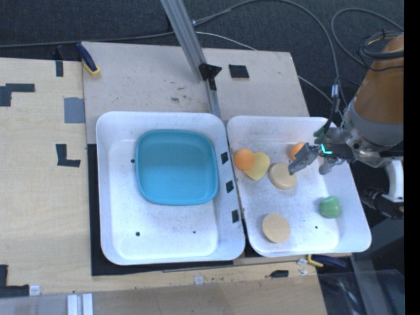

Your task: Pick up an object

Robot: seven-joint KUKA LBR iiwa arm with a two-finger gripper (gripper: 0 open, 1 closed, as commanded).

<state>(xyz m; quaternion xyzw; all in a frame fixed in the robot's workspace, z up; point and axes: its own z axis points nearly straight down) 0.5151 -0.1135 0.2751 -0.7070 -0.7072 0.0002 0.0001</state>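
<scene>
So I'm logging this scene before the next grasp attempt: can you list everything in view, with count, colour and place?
Shallow plastic bins: two, white, side by side on the bench.
Square plastic plate: one, blue, left bin.
Round ball: one, orange, right bin, touching the yellow piece.
Heart-like piece: one, yellow, right bin.
Flat round discs: two, tan, right bin.
Small lump: one, green, right bin.
Small object: one, orange, by the hand.
Hand: one, grey, over right bin.

Pale wooden bench top [39, 176] with dark tape marks, dark carpeted floor [79, 8] behind, black cables [275, 5] trailing across it, slanted metal pole [184, 25]
</scene>
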